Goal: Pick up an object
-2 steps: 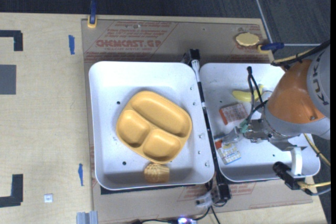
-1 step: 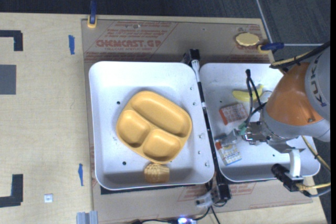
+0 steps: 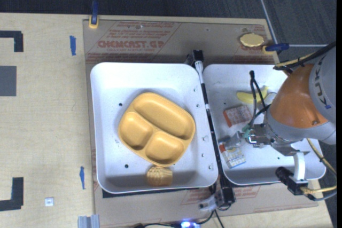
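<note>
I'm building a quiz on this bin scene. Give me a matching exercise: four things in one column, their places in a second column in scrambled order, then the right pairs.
Things:
1. yellow divided tray
2. brown ball
3. banana
4. round tan disc

Places:
A. on the cardboard beyond the right bin
B. middle of the left bin
C. far part of the right bin
D. left bin, by its near wall

Pairs: 1-B, 2-D, 3-C, 4-A
</note>
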Controlling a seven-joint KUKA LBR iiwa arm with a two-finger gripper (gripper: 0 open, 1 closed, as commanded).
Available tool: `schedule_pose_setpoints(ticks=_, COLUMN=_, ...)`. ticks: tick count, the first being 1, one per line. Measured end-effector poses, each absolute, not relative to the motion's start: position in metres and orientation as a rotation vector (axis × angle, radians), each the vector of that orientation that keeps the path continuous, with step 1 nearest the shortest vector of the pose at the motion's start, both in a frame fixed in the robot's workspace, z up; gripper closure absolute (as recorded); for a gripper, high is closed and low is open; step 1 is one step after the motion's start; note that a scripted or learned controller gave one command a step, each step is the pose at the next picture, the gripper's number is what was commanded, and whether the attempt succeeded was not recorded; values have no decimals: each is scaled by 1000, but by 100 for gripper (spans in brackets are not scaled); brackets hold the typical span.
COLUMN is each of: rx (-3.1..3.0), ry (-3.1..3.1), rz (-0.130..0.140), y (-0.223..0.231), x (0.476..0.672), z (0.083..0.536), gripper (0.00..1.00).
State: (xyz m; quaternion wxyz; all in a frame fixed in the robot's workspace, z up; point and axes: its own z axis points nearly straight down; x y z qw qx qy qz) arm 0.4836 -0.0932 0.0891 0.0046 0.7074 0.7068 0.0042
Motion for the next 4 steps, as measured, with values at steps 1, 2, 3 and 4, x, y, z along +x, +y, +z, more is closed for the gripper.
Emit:
schedule_pose_setpoints(ticks=1, rx=2217, ry=2213, rz=13, y=-93, x=483, z=89, gripper=0)
schedule_pose_setpoints(ticks=2, rx=2216, ry=2212, rz=13, y=-93, x=483, z=89, gripper=0)
schedule_pose_setpoints(ticks=3, rx=2214, ry=2218, rz=16, y=-94, x=484, z=89, gripper=0)
schedule_pose_setpoints(ticks=4, rx=2215, ry=2213, rz=13, y=-92, x=483, z=89, gripper=0)
